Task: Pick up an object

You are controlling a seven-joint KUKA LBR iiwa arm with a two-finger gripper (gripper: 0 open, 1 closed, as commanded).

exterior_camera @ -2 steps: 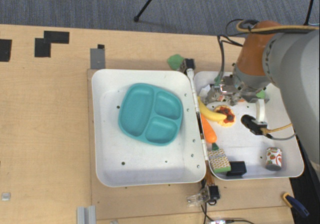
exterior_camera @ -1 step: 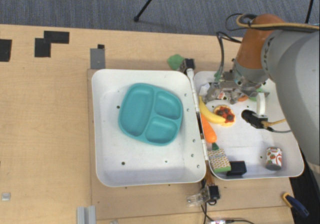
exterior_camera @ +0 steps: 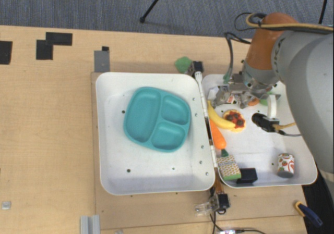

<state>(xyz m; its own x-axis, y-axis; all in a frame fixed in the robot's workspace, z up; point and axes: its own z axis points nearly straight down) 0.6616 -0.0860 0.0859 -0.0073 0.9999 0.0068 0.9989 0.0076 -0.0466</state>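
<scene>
My gripper point(exterior_camera: 233, 98) hangs low over the far part of the right bin point(exterior_camera: 305, 175), just above a round toy with red and dark toppings point(exterior_camera: 236, 119). A yellow banana point(exterior_camera: 218, 118) lies beside that toy along the bin's left wall. Below the banana an orange carrot point(exterior_camera: 218, 135) points toward the near side. Nearer the front lie a patterned sponge-like piece point(exterior_camera: 228, 165) and a black block point(exterior_camera: 247, 175). At the bin's right front stands a small white and red can point(exterior_camera: 285, 164). Nothing visibly sits in the gripper.
The left bin point(exterior_camera: 115, 175) holds a teal divided plate point(exterior_camera: 156, 118). A green object point(exterior_camera: 183, 64) rests on the bench behind the bins. The arm's grey body covers the right bin's far right corner. A white upright piece point(exterior_camera: 272, 107) stands beside the gripper.
</scene>
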